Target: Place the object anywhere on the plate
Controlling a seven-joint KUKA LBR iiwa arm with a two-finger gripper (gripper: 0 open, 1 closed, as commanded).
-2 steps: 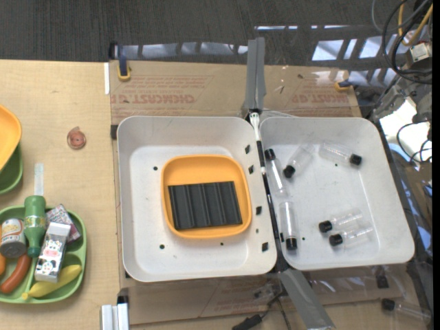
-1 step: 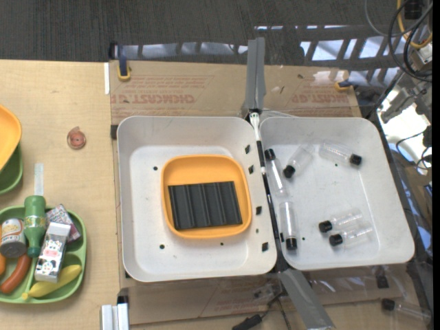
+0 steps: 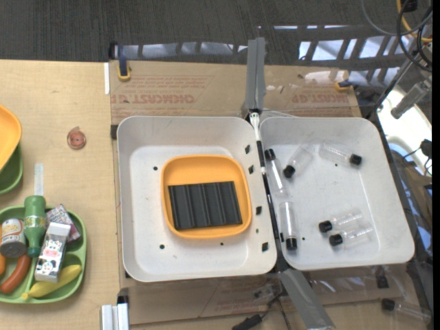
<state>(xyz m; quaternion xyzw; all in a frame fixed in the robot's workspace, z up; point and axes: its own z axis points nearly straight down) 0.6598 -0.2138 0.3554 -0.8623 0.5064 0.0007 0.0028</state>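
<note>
An orange square plate (image 3: pixel 204 165) sits in the middle of the left white bin (image 3: pixel 141 253). A dark grey ridged block (image 3: pixel 206 206) lies flat on the plate and covers most of its floor. The right white bin (image 3: pixel 385 249) holds several clear vials with black caps. One vial (image 3: pixel 297 162) and another (image 3: pixel 342 155) lie near the back. One vial (image 3: pixel 288 225) lies along the left wall. A pair of vials (image 3: pixel 344 229) lies at the front right.
Both bins rest on brown cardboard (image 3: pixel 179 91) on a wooden bench. At the far left stand a green tray of toy food (image 3: pixel 41 253), an orange bowl (image 3: pixel 8 139) and a small pink disc (image 3: pixel 76 139). Metal framing (image 3: pixel 256 74) and cables rise behind the bins.
</note>
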